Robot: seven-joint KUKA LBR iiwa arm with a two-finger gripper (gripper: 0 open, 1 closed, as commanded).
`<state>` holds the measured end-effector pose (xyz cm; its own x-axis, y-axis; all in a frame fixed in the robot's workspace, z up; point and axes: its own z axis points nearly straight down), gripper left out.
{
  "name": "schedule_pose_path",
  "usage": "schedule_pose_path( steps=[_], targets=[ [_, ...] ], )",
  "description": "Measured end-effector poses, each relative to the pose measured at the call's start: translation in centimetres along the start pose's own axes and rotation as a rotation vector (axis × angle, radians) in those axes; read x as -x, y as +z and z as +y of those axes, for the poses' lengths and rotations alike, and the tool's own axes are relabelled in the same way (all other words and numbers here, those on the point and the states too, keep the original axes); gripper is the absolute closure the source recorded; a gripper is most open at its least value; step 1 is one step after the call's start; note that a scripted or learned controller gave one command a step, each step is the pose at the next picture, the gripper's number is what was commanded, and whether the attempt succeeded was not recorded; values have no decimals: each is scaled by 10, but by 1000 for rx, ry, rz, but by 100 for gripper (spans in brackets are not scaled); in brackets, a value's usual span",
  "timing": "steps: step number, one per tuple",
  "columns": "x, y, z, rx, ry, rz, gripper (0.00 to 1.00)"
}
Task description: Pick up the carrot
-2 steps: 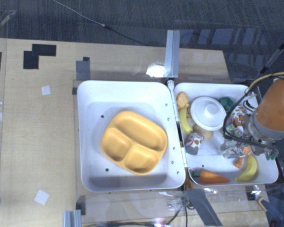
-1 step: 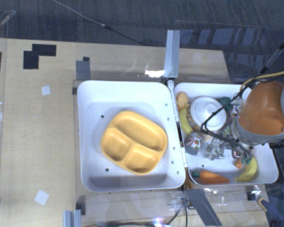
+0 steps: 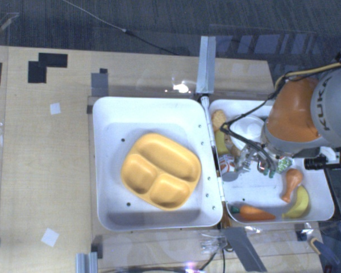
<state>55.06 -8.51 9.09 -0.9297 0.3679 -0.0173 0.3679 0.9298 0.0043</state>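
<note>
The carrot [image 3: 256, 213] is orange with a dark green stub at its left end. It lies flat along the front wall of the right bin [image 3: 324, 212], pointing right. My gripper [image 3: 234, 167] hangs over the left-middle of that bin, beside the divider, roughly 80 pixels behind the carrot and slightly to its left. The arm's orange band [image 3: 292, 116] and grey wrist cover the back of the bin. Nothing shows the carrot in contact with the gripper.
A banana [image 3: 297, 203] and a tan drumstick [image 3: 292, 182] lie to the carrot's right. A brownish item [image 3: 218, 119] and a yellow-green one [image 3: 220, 141] sit against the divider. A white dish [image 3: 249, 129] is partly under the arm. The left bin [image 3: 105, 152] holds a yellow divided plate [image 3: 161, 170].
</note>
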Motion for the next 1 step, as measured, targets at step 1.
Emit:
schedule_pose_path(
  steps=[1],
  targets=[
    [3, -1, -6, -6, 6, -8, 0]
  ],
)
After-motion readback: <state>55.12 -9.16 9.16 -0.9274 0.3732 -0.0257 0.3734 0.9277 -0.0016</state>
